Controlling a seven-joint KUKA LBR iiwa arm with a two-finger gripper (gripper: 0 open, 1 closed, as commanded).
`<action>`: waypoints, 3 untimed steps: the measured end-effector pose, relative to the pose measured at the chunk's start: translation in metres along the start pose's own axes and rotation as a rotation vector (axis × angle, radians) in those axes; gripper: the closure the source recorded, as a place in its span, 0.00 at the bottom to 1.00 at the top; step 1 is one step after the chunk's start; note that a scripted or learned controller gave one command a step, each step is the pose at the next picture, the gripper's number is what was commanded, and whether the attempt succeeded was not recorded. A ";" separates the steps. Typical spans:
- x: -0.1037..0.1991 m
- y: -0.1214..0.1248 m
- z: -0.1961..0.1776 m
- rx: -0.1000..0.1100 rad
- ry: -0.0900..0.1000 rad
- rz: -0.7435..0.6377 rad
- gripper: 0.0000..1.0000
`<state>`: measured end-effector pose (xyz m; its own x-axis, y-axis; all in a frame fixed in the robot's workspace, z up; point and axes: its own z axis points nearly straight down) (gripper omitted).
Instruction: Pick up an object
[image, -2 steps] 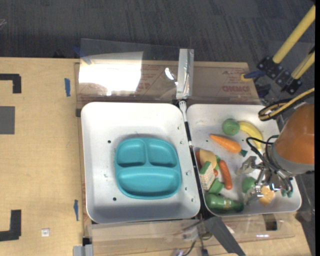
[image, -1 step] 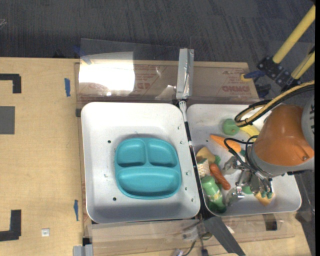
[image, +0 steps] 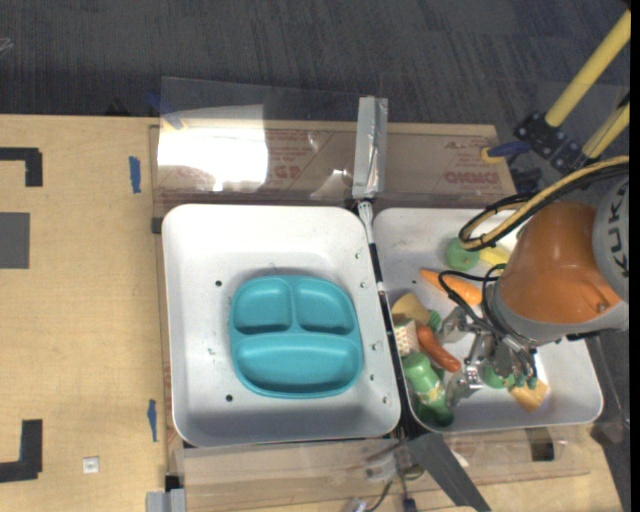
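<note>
My gripper (image: 478, 368) hangs low over the front of the right bin (image: 575, 405), below the arm's orange band (image: 555, 270). Several toy foods lie around it. A red pepper-like piece (image: 437, 348) and a green piece (image: 420, 376) are just to its left. A small green piece (image: 516, 376) and a yellow-orange piece (image: 531, 396) are just to its right. An orange carrot (image: 457, 288) lies farther back, with a green piece (image: 462, 254) and a yellow one (image: 492, 256) behind it. The gripper's underside is hidden from this angle.
The left bin (image: 190, 250) holds a teal divided plate (image: 296, 333). A raised divider (image: 378, 300) separates the two bins. Black and yellow cables (image: 500, 215) loop over the back of the right bin. A clear plastic sheet (image: 260, 150) lies behind the bins.
</note>
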<state>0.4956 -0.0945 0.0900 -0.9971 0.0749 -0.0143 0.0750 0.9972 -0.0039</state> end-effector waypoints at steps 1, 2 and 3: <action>-0.033 0.002 0.001 -0.002 0.001 -0.019 0.00; -0.164 0.005 0.004 -0.006 0.002 -0.392 0.00; -0.169 0.006 -0.011 -0.003 -0.014 -0.392 1.00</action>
<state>0.6641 -0.1007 0.1033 -0.9497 -0.3121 -0.0256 -0.3120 0.9501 -0.0085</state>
